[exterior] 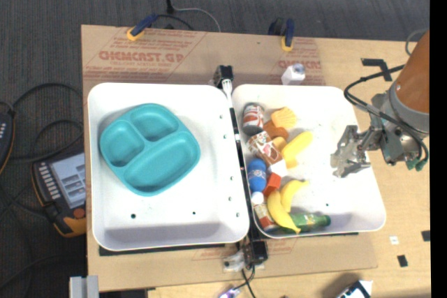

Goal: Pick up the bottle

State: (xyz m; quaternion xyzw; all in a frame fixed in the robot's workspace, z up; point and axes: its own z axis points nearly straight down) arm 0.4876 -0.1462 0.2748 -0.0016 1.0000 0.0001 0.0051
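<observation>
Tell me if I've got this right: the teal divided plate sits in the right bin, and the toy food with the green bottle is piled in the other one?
Not quite. The camera view shows the teal divided plate in the left bin, not the right. The rest holds once the sides are swapped: the toy food and the green bottle lie in the right bin, along its left wall.

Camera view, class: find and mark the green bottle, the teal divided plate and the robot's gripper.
Green bottle (312,221): camera view, on its body, lying along the right bin's near wall.
Teal divided plate (149,148): camera view, on its middle ridge.
Gripper (347,153): camera view, at its tip over the right bin.
</observation>
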